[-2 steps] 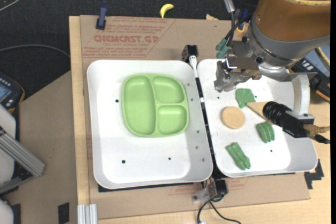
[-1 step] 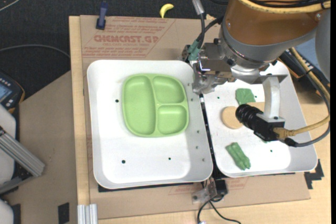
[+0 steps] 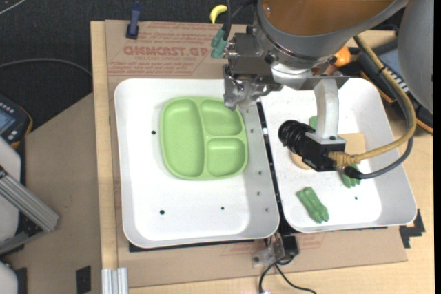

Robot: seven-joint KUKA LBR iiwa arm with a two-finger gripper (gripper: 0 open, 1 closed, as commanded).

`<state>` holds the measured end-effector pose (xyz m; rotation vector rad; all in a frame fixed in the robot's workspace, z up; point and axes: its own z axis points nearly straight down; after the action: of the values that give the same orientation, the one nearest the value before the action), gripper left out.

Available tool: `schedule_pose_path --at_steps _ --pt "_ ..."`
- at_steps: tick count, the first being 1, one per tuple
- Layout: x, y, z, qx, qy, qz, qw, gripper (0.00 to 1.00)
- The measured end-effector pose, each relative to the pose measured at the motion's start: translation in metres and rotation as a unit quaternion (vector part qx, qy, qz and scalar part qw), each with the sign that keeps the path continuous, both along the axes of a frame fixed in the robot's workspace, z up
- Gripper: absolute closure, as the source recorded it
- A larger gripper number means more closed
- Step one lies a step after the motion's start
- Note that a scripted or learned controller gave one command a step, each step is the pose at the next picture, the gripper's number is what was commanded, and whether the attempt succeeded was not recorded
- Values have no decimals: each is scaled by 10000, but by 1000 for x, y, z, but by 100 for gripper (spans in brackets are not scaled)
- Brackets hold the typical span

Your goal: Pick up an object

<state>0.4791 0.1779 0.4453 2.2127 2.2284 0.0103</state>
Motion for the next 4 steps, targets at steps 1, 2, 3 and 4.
schedule_pose_path --at_steps 1,2,3,4 --pt "-2 49 -90 -36 83 -7 10000 100" --pt "1 47 -90 -22 49 -37 10000 100" --pt "17 46 82 28 -73 -27 10000 100" --pt "17 -8 68 -29 43 -65 10000 100"
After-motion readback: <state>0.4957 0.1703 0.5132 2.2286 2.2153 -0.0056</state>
